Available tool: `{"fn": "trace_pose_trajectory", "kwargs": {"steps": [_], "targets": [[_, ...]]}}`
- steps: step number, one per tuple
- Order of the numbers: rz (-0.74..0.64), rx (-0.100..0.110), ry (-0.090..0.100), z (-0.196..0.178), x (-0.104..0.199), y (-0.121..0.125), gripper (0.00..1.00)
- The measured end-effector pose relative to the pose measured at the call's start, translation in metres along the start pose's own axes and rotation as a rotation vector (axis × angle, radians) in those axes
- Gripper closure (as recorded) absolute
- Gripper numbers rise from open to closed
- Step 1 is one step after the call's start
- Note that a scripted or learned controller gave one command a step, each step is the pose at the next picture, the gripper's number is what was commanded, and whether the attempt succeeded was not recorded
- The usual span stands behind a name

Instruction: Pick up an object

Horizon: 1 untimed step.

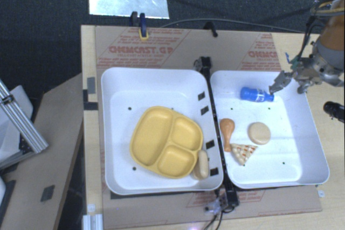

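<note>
One blue bottle [255, 95] lies flat, long axis left-right, cap toward the claw [284, 82].

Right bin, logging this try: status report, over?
Gripper low over right bin, at the blue bottle. Bottle lies flat, not lifted. Nothing blocking it.

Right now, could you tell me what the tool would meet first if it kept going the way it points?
Probably the small blue plastic bottle: the tool points left and down at its near end, though depth is uncertain.
</note>
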<state>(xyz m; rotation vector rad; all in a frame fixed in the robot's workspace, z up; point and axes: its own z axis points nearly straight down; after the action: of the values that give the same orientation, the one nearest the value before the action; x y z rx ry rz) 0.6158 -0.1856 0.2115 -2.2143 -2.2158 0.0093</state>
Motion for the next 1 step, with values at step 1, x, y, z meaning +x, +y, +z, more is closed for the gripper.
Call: {"fn": "trace_pose_trajectory", "kwargs": {"steps": [1], "targets": [[-0.003,-0.012,-0.002,-0.0076,0.0005,0.0027,0.00]]}}
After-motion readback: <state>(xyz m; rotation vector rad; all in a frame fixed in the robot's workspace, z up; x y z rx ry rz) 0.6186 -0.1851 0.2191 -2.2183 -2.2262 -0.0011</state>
